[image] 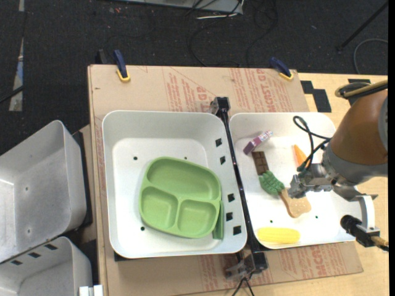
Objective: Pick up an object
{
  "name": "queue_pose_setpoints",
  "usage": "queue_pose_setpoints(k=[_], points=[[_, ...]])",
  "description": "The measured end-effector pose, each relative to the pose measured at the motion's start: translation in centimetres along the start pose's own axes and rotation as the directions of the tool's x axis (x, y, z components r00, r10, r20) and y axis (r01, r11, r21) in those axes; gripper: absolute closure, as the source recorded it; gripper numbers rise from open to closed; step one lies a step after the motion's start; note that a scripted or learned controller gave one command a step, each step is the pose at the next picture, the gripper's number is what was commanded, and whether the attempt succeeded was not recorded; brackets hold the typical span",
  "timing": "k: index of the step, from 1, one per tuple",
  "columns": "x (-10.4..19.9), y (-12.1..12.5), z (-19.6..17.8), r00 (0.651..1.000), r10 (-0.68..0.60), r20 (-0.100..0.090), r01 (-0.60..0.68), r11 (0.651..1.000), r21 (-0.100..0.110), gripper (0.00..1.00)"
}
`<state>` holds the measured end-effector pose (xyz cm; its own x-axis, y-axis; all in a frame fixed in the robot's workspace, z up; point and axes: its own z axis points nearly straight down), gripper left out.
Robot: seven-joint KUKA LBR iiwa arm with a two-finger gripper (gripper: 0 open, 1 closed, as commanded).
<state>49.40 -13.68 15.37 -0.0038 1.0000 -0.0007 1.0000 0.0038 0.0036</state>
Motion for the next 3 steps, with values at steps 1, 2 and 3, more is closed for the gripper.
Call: queue_pose_setpoints(k=[1,2,3], points=[[0.0,0.2,-5.3,1.000,0.000,0.001,0.000,1.000,-0.002,1.00],[4.8,1.1,-5.5,1.000,-0.003,-0.001,0.003,1.000,0.002,1.00],[9.7,1.2,-5.1,1.000,-0.004,-0.002,0.004,1.000,0.004,1.00]])
